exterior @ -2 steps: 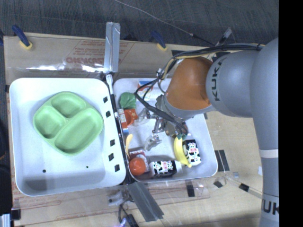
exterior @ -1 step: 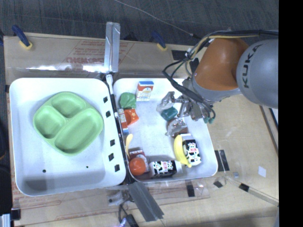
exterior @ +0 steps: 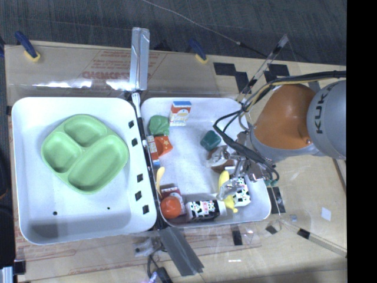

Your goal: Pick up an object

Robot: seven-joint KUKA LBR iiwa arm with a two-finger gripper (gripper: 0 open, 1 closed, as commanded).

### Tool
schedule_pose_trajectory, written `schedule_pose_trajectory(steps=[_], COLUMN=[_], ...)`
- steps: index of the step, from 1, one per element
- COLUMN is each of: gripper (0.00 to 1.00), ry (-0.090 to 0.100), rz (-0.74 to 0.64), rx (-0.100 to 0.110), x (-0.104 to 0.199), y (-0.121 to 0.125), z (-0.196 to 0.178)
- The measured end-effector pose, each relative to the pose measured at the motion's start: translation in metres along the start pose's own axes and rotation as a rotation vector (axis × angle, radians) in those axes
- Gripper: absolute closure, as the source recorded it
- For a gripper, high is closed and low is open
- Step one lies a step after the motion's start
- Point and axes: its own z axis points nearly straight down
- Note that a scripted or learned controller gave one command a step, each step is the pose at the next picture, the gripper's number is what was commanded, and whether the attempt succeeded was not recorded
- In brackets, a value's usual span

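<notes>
My gripper (exterior: 234, 168) reaches down into the right side of the right bin (exterior: 191, 164), with cables looped around the wrist. It hangs right over a yellow banana-shaped toy (exterior: 223, 180) and a brownish object (exterior: 219, 155). Just beyond lies a teal object (exterior: 210, 139). A black-and-white cow-patterned item (exterior: 241, 196) sits close below the gripper, and another cow-patterned block (exterior: 202, 209) lies along the front wall. The orange ball (exterior: 170, 207) rests in the front left corner. I see nothing lifted clear of the bin.
A small milk carton (exterior: 181, 112), a green lump (exterior: 158, 125) and a red packet (exterior: 160, 147) lie along the right bin's back and left side. The left bin (exterior: 35, 217) holds a green divided plate (exterior: 85, 152). Blue clamps (exterior: 27, 46) grip the bench's far edge.
</notes>
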Motion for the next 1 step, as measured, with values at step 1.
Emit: schedule_pose_trajectory(steps=[1], gripper=[0.00], ry=[-0.019], rz=[0.117], rx=[0.007], x=[0.0179], y=[0.0034], z=[0.0101])
